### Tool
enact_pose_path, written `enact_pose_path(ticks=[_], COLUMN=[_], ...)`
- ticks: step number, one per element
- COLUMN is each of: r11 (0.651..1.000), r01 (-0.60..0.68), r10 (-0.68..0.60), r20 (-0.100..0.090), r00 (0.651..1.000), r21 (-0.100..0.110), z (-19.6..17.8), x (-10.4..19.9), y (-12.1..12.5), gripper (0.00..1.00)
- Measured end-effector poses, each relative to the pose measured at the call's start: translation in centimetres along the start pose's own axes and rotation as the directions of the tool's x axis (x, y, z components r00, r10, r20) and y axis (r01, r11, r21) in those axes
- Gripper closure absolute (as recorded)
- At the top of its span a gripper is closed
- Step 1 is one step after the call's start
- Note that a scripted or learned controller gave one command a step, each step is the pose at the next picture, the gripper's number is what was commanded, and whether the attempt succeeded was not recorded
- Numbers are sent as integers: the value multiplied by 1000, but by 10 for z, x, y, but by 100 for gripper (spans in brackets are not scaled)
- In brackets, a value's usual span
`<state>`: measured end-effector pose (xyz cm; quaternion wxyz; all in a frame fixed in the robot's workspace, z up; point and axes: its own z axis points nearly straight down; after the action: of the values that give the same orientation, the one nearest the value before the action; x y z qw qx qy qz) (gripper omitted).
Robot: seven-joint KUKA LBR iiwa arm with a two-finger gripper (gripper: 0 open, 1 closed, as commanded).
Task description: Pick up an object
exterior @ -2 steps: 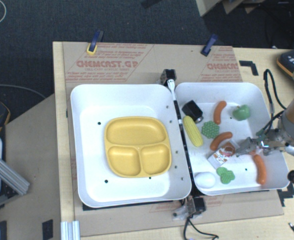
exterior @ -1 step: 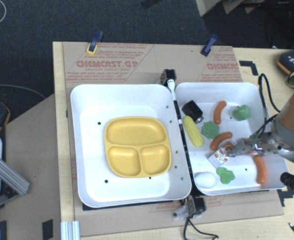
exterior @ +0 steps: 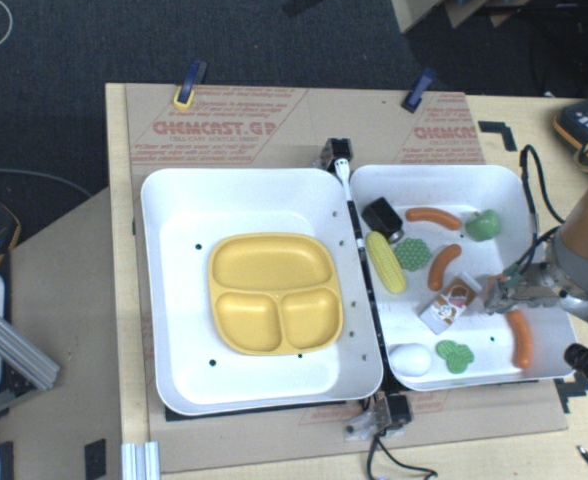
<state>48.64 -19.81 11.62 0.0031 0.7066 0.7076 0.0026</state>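
The jaws sit low in the right bin (exterior: 374, 183), at about 3 o'clock of it, and I cannot tell from this slanted view how they stand. The arm (exterior: 586, 248) comes in from the right edge over the bin wall.

The left bin (exterior: 164, 268) holds one yellow tray (exterior: 274, 292) with three compartments, in its middle; the compartments have nothing inside.

The right bin holds many small things. At 11 o'clock lies a black block (exterior: 382, 215), and just beside it a corn cob (exterior: 385, 261). At 12 o'clock is a long sausage (exterior: 433, 217), with a green ball (exterior: 482, 226) at 1 o'clock. Near the centre are a green bumpy piece (exterior: 412, 254) and a second sausage (exterior: 443, 265). A small carton (exterior: 446, 306) lies just beside the jaws, on their 9 o'clock side. A third sausage (exterior: 520, 337) lies at 4 o'clock near the wall. At 6 o'clock are a green broccoli piece (exterior: 455, 355) and a white egg (exterior: 410, 358), close to the front wall.

The left bin has much free floor around the tray. The right bin is crowded; the things near the walls have little room. The two bins touch along the middle on the brown surface (exterior: 274, 123).
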Motion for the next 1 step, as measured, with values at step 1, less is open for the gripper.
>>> enact_pose_path(ticks=[1], r11=[1000], r01=[-1], r10=[1], r20=[3], r00=[1000], r21=[1], z=[-63], x=[-2], y=[-1], gripper=[100])
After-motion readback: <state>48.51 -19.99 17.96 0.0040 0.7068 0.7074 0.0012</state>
